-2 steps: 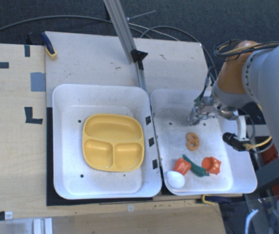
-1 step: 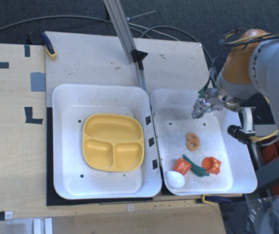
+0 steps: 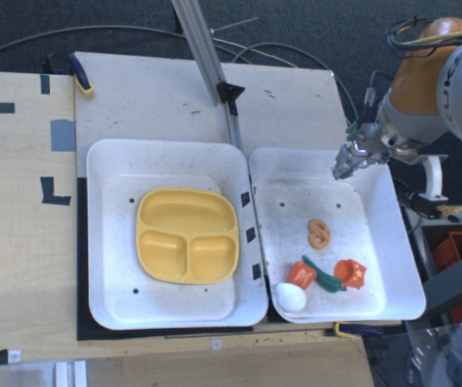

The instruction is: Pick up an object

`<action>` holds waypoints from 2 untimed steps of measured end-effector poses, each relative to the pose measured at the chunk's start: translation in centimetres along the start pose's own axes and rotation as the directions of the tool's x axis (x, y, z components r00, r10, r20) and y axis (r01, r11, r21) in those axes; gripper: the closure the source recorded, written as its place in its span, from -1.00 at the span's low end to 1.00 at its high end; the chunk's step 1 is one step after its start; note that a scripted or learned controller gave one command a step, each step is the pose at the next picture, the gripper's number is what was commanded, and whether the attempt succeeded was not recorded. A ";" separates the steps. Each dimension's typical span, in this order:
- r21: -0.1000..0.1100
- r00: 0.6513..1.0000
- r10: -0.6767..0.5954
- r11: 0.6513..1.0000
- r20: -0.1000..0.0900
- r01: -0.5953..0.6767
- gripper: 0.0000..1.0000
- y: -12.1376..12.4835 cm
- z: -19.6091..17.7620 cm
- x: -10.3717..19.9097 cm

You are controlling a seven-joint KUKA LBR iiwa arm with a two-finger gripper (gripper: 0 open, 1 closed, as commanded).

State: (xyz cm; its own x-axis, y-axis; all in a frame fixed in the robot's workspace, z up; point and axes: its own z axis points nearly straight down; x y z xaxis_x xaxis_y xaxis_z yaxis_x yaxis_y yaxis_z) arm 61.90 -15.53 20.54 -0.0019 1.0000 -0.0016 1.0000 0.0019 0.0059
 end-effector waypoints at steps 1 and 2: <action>0.001 1.000 0.000 1.000 0.000 0.000 1.00 0.2 -5.3 0.0; 0.006 1.000 -0.004 1.000 -0.003 0.004 1.00 -0.1 -5.0 5.8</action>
State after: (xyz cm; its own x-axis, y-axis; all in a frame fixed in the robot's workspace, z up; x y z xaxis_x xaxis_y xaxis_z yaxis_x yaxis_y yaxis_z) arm 61.80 -9.77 25.51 -0.0064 1.0000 0.0013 1.0000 0.0064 -0.0005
